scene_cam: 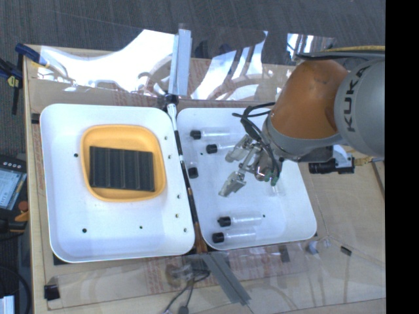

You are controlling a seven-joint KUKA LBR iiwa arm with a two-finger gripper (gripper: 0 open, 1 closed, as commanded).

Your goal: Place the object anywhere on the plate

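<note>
The right bin (298, 221) serves as the landmark here. The grey KUKA arm (340, 110), with its orange band (308, 106) above the wrist, reaches in over that bin's right rim, and the gripper (230, 187) hangs over the bin's middle, pointing down and toward the left bin (59, 195).

Several clear tubes with black caps lie on the right bin's floor. One tube (209, 134) lies near the bin's upper left corner, with a second tube (219, 149) just below it. A lone black cap (192, 172) sits against the bin's left wall, close to the divider between the two bins. Two more tubes lie near the bin's lower edge: one tube (239, 221) above, the other tube (234, 237) just beneath it, both with caps toward the left.

How the gripper's fingers stand cannot be told from this slanted view, and no tube can be made out between them; the metal tip is apart from every tube on the floor.

The yellow plate (122, 139) rests in the left bin, just across the divider from the right bin. A dark ribbed rectangular insert (122, 167) lies on the plate's centre.
</note>
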